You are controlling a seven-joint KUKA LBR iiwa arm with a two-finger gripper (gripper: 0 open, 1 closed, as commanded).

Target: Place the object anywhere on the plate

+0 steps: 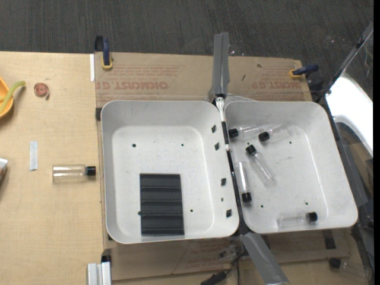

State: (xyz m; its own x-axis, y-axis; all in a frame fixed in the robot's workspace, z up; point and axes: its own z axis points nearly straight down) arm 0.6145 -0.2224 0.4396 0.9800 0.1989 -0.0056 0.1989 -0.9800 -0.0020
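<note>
A black ridged plate (161,204) lies flat in the left bin (119,159), near its front wall. The right bin (332,159) holds several clear plastic vials with black caps. Two lie near its back left corner (246,130) (276,134). One lies slanted in the middle (259,162). Another rests along the left wall (243,183), and one sits by the front wall (295,219). All of the vials lie on their sides, apart from the plate.
On the wooden bench to the left lie another clear vial (72,171), a small strip (33,155), a red disc (40,89) and a yellow object (6,97). Clamps (102,45) (303,71) hold the cardboard under the bins. A white curved body (350,100) stands at the right.
</note>
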